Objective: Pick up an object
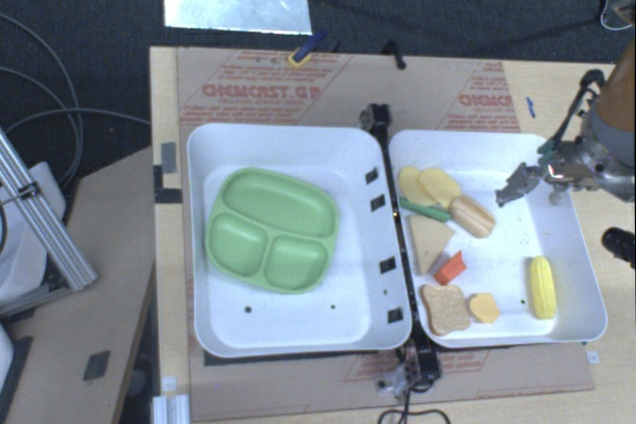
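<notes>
Grey arm (608, 129), orange band above the wrist, dark-fingered metal hand (519, 184), black cable

Arm enters from the right edge, upper-right quarter of the camera view. Only the far end shows: a grey wrist housing with a sliver of the orange band above it, cut off by the edge. A dark cable loops along the wrist's upper left side. Gripper (519, 186) extends leftward and slightly down from the wrist, dark metal, tips toward the left. Its two fingers (511, 193) stand a little apart at the tips, nothing between them. Pose low and angled.
</notes>
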`<state>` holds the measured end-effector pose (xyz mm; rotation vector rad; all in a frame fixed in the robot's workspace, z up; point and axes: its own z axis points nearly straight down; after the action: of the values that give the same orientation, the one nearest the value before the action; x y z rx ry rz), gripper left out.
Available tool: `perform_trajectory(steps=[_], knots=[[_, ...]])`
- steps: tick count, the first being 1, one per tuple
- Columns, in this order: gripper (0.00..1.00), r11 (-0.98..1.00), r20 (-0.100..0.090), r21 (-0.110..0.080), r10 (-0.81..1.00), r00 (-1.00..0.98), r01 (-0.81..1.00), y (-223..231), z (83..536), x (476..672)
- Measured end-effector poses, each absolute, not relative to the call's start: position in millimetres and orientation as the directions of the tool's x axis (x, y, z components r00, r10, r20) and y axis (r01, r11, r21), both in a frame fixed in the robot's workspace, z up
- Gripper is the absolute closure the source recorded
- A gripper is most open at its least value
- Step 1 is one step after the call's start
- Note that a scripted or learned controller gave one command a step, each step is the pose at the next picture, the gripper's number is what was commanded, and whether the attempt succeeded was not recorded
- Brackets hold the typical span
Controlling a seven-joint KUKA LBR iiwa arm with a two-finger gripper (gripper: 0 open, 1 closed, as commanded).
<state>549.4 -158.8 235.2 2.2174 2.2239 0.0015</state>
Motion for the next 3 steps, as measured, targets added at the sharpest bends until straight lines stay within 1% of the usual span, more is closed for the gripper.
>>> perform_trajectory(steps=[1,2,3], knots=[[0.0,0.012,0.005,-0.001,1.0,-0.012,1.0,-66.6,190.1,552.2],[0.0,-0.001,0.001,-0.006,1.0,0.001,1.0,-87.0,111.5,526.5],[0.0,0.005,0.001,0.006,1.0,-0.005,1.0,-62.5,188.3,486.7]])
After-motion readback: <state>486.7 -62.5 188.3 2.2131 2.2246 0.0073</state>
